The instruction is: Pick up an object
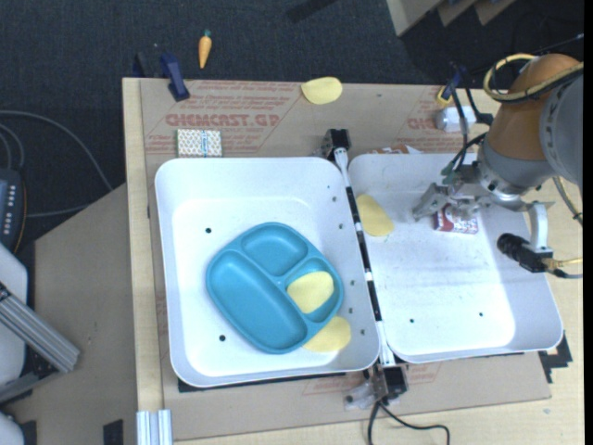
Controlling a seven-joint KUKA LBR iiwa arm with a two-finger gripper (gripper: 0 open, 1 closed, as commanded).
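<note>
Blue divided plate (264, 290), pale yellow pieces (312, 290), white bins (185, 211), red-and-white packet (459, 219), grey arm w/ orange band (519, 109), tan cardboard w/ red print (232, 109)

1. I can't make out the gripper (443, 202) fingers at right of centre; they blur into grey metal.
2. The red-and-white packet (460, 219) beneath it is partly covered, its print unreadable.
3. The arm (533, 119) is cut off by the right edge.
4. The yellow piece (329, 336) at lower centre is partly tucked under the blue tray (255, 295).
</note>
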